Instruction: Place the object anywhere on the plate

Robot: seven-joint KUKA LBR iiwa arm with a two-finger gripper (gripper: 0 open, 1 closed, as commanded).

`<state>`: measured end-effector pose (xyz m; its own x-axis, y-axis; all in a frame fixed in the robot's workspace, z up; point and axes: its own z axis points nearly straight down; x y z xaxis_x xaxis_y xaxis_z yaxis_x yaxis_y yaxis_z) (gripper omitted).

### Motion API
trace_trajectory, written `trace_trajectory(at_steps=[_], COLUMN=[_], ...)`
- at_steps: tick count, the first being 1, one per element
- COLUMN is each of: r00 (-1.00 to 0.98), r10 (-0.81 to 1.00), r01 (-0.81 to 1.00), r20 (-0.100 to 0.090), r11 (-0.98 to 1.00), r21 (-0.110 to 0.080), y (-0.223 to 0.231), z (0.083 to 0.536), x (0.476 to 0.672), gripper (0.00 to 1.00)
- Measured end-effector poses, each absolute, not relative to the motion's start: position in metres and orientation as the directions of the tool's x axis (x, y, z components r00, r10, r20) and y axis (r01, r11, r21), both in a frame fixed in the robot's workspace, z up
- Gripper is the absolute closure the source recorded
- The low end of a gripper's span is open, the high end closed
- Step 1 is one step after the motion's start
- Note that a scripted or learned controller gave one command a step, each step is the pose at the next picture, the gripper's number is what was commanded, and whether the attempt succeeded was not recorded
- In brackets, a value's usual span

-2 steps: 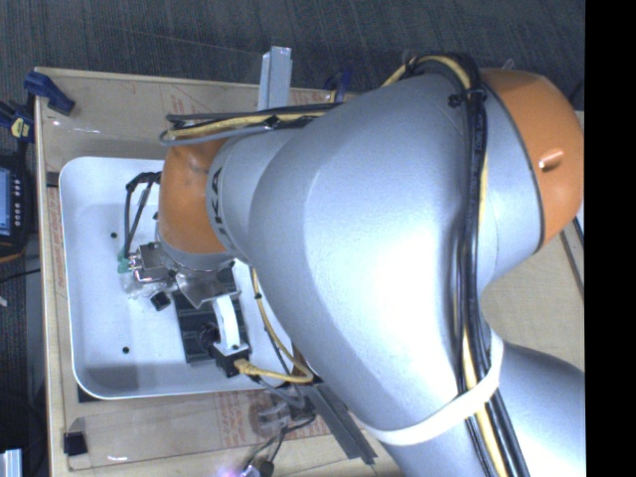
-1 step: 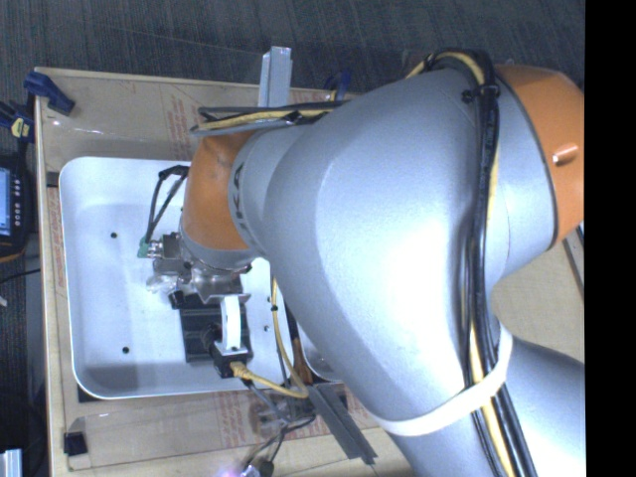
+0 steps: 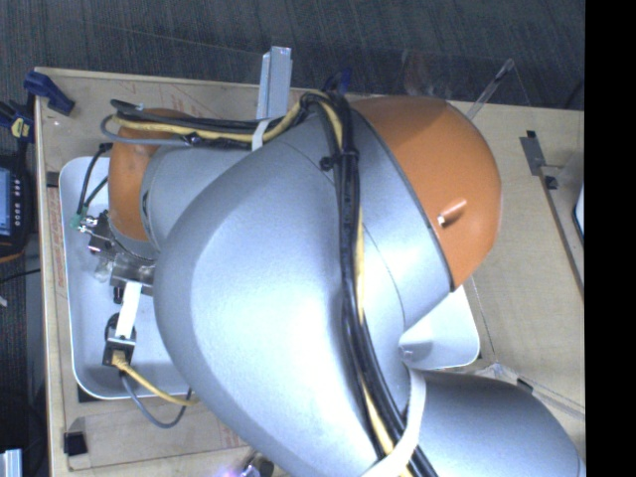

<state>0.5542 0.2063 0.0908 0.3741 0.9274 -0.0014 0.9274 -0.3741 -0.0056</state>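
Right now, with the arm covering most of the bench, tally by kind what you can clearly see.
Robot arm: 1
White bin: 1
Blue clamp: 1
Upright metal post: 1
Total: 4

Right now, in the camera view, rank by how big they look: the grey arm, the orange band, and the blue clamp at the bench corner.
1. grey arm, though nearness to the camera enlarges it
2. orange band
3. blue clamp
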Motion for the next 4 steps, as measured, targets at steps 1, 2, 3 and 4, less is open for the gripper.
trace_trajectory(at_steps=[1, 2, 3, 4], r00=[0.612, 0.840, 0.700, 0.605], r10=[0.791, 0.543, 0.714, 0.796], r01=[0.791, 0.543, 0.714, 0.796], r20=[-0.002, -0.007, -0.002, -0.006], r11=[-0.612, -0.840, -0.700, -0.605], r21=[-0.005, -0.007, -0.005, -0.006], y=[0.183, 0.115, 0.081, 0.140], z=[0.224, 0.176, 0.270, 0.163], x=[0.549, 0.537, 0.569, 0.505], gripper=[1.00, 1.00, 1.00, 1.00])
